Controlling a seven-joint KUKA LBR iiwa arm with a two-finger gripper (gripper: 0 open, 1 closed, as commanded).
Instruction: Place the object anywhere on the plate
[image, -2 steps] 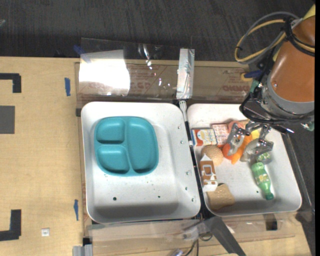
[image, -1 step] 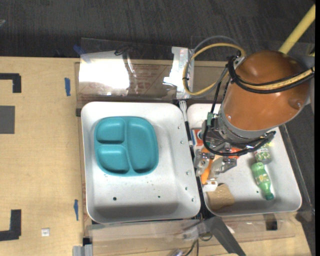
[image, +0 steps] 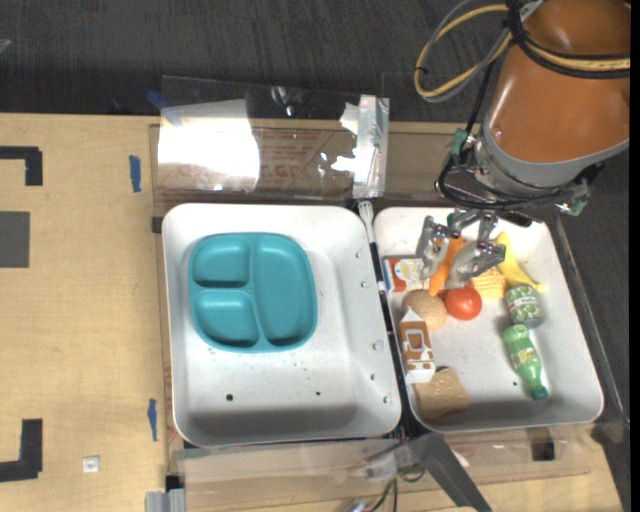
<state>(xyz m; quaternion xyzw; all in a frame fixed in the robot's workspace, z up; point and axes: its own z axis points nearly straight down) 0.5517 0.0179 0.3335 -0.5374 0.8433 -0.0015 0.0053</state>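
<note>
2 bins sit side by side: the gripper (image: 458, 252) hangs in the right bin (image: 570, 400), fingers spread around an upright carrot (image: 443, 262) without pinching it; the teal plate (image: 252, 290) lies well to its left.

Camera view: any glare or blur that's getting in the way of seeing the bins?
Camera view: strong glare on the clear sheet behind the left bin, washing out its surface; plate evenly lit and sharp; gripper over the right bin sits among crowded items, its fingers hard to make out.
</note>
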